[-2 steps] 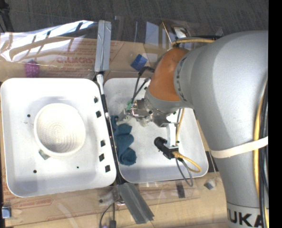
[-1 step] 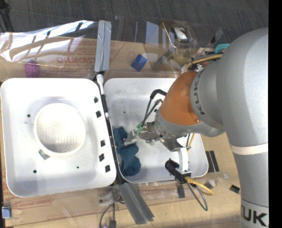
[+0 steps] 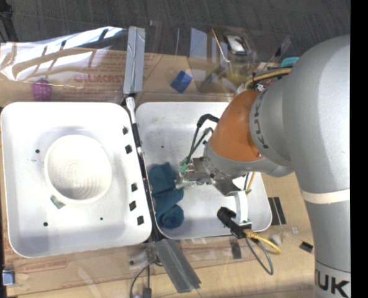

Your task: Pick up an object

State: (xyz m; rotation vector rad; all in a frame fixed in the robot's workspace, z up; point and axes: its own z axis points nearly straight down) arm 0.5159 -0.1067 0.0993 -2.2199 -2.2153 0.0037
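A crumpled dark blue cloth [image 3: 164,194] lies along the left wall of the right bin [image 3: 165,120], toward its front. My gripper [image 3: 186,176] is low in that bin, at the cloth's upper right edge and seemingly touching it. The orange-banded wrist hangs right above it and hides much of the bin's middle. A round white ribbed dish [image 3: 78,169] sits in the middle of the left bin [image 3: 22,228].
A small pale scrap [image 3: 57,201] lies by the dish's front left. Behind the bins, on the cardboard, are a blue cube [image 3: 182,81], a purple object [image 3: 41,90] and clear plastic sheeting [image 3: 59,45]. A grey divider runs between the bins.
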